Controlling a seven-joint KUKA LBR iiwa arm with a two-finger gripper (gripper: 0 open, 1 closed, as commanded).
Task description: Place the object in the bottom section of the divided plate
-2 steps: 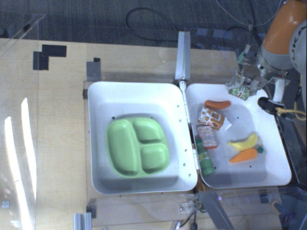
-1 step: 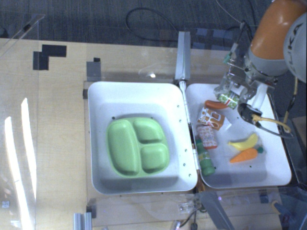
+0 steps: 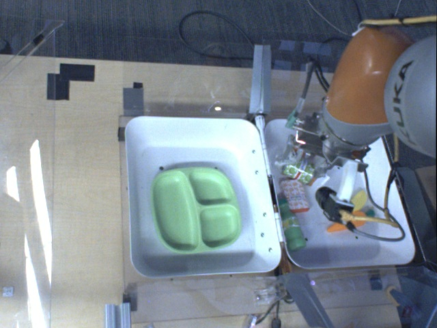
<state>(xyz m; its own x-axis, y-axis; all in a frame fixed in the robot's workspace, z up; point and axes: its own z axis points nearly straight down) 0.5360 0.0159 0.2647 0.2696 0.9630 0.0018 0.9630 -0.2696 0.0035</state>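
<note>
Plate point(image 3: 194, 208), smooth green plastic with three rounded sections, lies in the left white bin point(image 3: 143, 149). Small toys crowd the right bin point(image 3: 382, 251) under the arm; claw point(image 3: 311, 157) state cannot be told.

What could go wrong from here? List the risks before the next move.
1. The right bin is crowded: a speckled packet, a green cylinder and orange and yellow pieces lie close together, so a pick may catch the wrong item or two.
2. The green divided plate sits in the left bin, across the dividing wall, where a carried object could clip it.
</note>
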